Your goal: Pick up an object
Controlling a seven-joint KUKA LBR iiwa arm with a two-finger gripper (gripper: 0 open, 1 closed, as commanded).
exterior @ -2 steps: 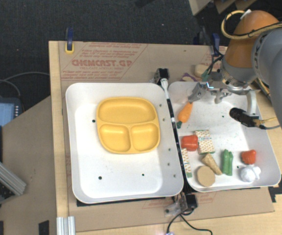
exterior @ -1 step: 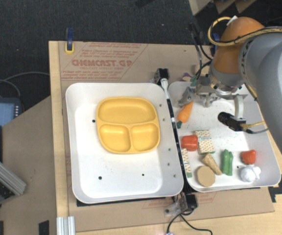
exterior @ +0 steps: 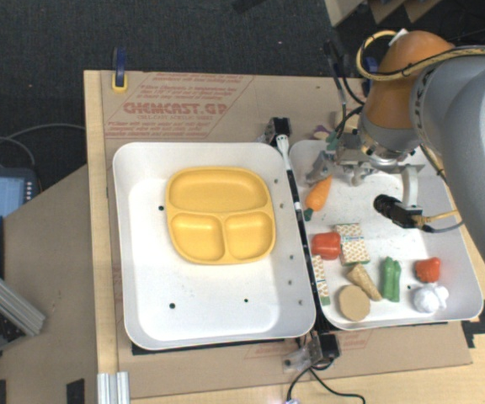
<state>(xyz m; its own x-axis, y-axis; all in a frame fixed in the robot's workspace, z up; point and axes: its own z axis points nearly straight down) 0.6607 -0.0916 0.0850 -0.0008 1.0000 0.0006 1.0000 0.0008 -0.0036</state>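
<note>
Orange carrot (exterior: 317, 194) lay by the right bin's (exterior: 457, 251) left wall, the gripper (exterior: 341, 160) poised just above it; whether it gripped, I could not tell

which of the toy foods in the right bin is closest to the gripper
The orange carrot, at the bin's upper left just below the gripper; the rest lie lower in the bin.

an orange carrot-like piece (exterior: 317, 194) lay tilted at the right bin's (exterior: 466, 263) left wall. nearer the front lay a red piece (exterior: 326, 244), a patterned square (exterior: 354, 244), a tan wedge (exterior: 364, 279), a tan disc (exterior: 353, 303), a green pod (exterior: 390, 278), a red tomato-like piece (exterior: 428, 268) and a white lump (exterior: 429, 298).
</note>
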